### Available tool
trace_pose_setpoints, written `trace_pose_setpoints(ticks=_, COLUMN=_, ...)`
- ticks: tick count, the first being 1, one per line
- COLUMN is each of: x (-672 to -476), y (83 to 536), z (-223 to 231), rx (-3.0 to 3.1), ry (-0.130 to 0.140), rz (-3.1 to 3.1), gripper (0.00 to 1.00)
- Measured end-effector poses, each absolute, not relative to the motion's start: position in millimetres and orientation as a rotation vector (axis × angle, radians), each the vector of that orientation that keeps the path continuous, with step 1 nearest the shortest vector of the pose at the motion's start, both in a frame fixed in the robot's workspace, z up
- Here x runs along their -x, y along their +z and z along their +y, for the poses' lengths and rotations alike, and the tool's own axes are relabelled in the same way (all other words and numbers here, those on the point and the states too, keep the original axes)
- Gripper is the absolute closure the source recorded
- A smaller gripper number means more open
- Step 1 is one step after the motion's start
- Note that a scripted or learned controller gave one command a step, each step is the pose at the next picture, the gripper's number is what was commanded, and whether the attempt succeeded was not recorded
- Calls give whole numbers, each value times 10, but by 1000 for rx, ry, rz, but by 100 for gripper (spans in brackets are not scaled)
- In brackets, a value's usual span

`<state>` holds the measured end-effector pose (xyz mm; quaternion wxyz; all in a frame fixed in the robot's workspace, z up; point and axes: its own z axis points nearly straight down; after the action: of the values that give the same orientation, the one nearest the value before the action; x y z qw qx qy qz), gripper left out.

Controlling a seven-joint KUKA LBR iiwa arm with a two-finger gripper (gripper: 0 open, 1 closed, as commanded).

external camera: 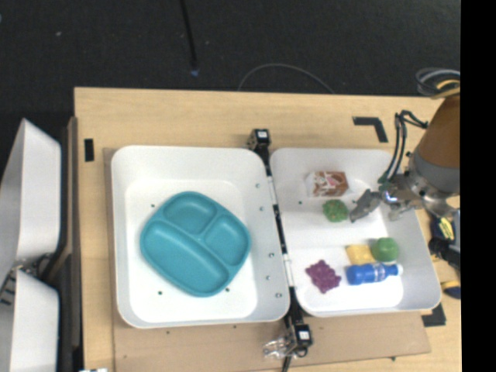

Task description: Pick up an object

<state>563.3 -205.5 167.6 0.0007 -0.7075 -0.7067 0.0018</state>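
Hand (363, 206) low in right bin (298, 285), just beside small green ball (335, 211) — can't tell if it's open or closed. Nothing visibly gripped. Best bet: centre over the ball, descend straight, avoid nudging the snack packet (327, 182) behind.

This looks like a robotics lab: a pale plywood bench (194, 118) stands on dark carpeted floor (116, 29), with thin black cables (184, 14) trailing across it, and two shallow white plastic bins (124, 208) are clamped side by side.
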Motion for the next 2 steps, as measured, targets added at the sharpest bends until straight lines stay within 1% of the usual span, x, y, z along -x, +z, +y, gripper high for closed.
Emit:
trace_pose_setpoints(ticks=1, x=-5603, y=1248, z=-2109, rx=2224, ry=4, rz=-2220, gripper=0)
trace_pose_setpoints(ticks=2, x=-5601, y=998, z=-2125, rx=2226, ry=4, rz=-2218, gripper=0)
